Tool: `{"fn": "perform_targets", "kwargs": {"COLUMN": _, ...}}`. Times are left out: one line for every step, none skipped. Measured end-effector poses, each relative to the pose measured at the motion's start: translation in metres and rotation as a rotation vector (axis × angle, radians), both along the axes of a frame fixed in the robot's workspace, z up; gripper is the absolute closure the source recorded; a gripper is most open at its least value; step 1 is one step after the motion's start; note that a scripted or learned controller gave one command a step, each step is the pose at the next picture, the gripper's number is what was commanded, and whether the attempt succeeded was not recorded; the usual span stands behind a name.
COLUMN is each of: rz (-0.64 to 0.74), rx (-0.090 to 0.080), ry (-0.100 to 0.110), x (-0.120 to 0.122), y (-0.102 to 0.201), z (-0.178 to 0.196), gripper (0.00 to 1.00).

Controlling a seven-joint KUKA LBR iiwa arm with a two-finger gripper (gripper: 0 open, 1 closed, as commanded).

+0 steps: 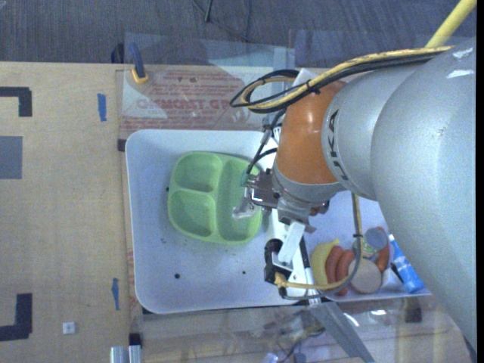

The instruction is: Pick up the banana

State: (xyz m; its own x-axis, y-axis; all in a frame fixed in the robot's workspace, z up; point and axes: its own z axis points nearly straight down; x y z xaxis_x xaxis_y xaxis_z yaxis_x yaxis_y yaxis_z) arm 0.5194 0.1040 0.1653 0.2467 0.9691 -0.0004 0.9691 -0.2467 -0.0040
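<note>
We saw the grey arm (423,165) reaching in from three o'clock and covering most of the right half of the view, its orange band (302,146) sitting near the centre. Beneath it lay the wooden bench (60,203), bare on the nine o'clock side apart from some dark marks and strips of blue tape. On the bench stood a white bin (151,278); its right part was hidden under the arm. Inside the bin, toward its ten o'clock part, lay a green divided plate (200,203), flat and upright.

The gripper (246,204) hung over the plate's three o'clock rim. We could not tell whether it was apart or together, and we saw nothing held in it.

The banana (323,257) lay at about four o'clock from the plate, well apart from it and near the bin's lower edge, partly covered by the robot. Just beside it at three o'clock were red pieces (345,263), then a beige round thing (367,280) and a blue thing (404,272).
</note>
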Motion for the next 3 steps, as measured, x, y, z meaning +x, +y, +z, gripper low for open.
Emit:
{"fn": "perform_targets", "kwargs": {"rz": 0.05, "rx": -0.001, "ry": -0.002, "x": 0.036, "y": 0.093, "z": 0.065, "gripper": 0.0}}
{"fn": "perform_targets", "kwargs": {"rz": 0.022, "rx": -0.001, "ry": -0.001, "x": 0.026, "y": 0.021, "z": 0.068, "gripper": 0.0}}
{"fn": "perform_targets", "kwargs": {"rz": -0.056, "rx": -0.001, "ry": -0.003, "x": 0.023, "y": 0.123, "z": 0.046, "gripper": 0.0}}
